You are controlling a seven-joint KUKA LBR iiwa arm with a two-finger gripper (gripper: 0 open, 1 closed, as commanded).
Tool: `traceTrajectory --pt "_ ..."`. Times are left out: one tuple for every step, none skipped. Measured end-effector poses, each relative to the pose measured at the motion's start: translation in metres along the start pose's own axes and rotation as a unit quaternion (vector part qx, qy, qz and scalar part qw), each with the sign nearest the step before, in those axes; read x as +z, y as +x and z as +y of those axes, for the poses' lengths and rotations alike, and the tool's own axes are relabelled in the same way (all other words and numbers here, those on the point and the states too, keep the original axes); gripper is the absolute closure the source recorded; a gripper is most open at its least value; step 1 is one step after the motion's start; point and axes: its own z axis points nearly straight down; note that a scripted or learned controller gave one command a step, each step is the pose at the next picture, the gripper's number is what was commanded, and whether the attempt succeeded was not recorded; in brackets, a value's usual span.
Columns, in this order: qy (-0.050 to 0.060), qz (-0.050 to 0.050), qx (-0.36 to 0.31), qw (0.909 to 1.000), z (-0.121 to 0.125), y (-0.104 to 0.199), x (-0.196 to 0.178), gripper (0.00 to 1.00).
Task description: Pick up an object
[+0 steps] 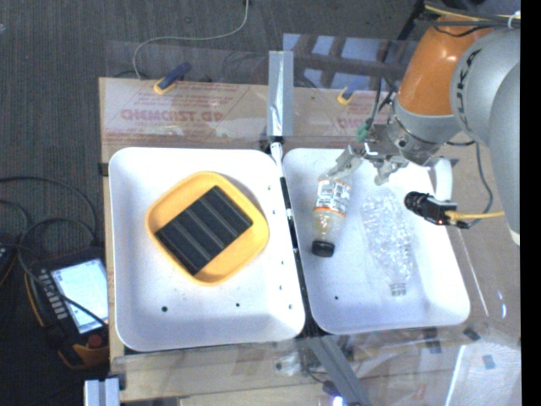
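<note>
The gripper [366, 161], fingers seemingly apart and empty, is seen just above the small labelled bottle [329, 211]; it should be lowered squarely across the bottle's middle.

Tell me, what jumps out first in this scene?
The yellow dish with a dark ridged insert fills the middle of the left bin. At the upper right, the arm's orange band glows above the gripper, which is open over a small bottle in the right bin.
</note>
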Motion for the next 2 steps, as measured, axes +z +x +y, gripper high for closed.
traceTrajectory --pt "-0.001 0.0 -0.063 0.998 0.019 -0.002 0.103 0.0" --pt "-0.007 -0.001 -0.061 0.9981 -0.051 -0.005 0.105 0.0"
